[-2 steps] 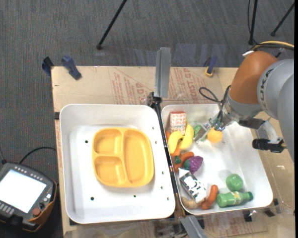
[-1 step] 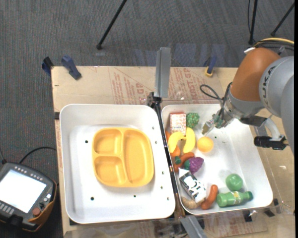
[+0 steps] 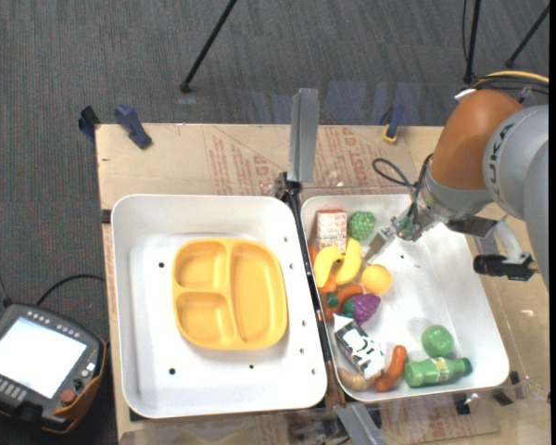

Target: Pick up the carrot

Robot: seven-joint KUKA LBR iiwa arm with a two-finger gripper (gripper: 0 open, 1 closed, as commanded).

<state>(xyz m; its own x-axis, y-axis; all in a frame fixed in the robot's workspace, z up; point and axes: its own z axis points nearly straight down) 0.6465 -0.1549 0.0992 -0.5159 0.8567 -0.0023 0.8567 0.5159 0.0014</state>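
The carrot is a short orange piece with a green end. It lies in the right bin near its left wall, tucked under the yellow bananas and beside the purple grapes. My gripper hangs over the upper middle of that bin, pointing down and to the left. Its tip is just above a yellow lemon and to the upper right of the carrot, apart from it. I see nothing held at its tip.
The right bin also holds a red carton, a green bumpy fruit, a black-and-white carton, a sausage, a green pepper and a green bottle. A yellow divided plate sits in the left bin.
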